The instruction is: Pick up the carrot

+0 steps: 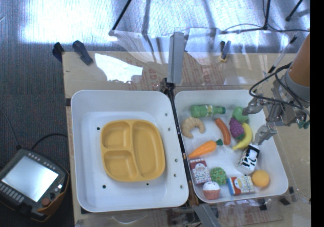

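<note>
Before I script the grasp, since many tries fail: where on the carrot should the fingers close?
Probably across the thick orange middle of the carrot, coming straight down. It lies flat, green top pointing toward the sausage, with the carton just below, so close the fingers across its width, not its length.

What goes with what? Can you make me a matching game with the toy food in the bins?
Things:
1. carrot
2. yellow tray
3. green bottle
4. orange ball

Places:
A. left bin
B. far edge of the right bin
C. near right corner of the right bin
D. middle of the right bin, just below the croissant

Pairs: 1-D, 2-A, 3-B, 4-C
</note>
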`<state>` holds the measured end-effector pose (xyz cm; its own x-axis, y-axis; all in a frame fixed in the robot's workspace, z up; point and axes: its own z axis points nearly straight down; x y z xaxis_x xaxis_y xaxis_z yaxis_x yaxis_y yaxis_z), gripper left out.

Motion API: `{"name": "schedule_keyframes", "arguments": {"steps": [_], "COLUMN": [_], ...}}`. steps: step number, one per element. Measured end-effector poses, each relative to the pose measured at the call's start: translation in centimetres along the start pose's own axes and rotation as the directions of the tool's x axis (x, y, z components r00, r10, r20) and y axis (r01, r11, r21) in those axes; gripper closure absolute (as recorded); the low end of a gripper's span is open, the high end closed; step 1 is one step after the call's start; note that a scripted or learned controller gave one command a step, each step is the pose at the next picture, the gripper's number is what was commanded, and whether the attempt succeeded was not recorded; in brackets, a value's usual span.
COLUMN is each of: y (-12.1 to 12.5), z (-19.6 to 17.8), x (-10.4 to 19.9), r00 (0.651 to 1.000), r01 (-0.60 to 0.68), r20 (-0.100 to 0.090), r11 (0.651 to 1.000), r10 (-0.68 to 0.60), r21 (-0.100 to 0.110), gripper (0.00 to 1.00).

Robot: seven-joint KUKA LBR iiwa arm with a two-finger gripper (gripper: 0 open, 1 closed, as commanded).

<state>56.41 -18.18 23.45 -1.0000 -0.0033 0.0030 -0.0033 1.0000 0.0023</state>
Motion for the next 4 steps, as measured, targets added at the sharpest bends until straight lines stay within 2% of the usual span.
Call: {"name": "schedule_keyframes", "arguments": {"steps": [1, 2, 3, 4], "y": [7.0, 7.7, 9.7, 9.9], "z": [12.0, 15.0, 14.9, 14.9], "x": [1.4, -1.7, 2.5, -2.6], "r00": [0.992, 1.000, 0.942, 0.997], "r01": [0.127, -0.026, -0.335, 0.079], "r20": [-0.010, -0.001, 0.002, 0.001], "r11": [0.992, 1.000, 0.942, 0.997], "r10": [-0.127, 0.026, 0.335, -0.079], "r21": [-0.005, 0.000, 0.002, 0.000], "gripper": [0.00, 0.00, 0.00, 0.00]}}
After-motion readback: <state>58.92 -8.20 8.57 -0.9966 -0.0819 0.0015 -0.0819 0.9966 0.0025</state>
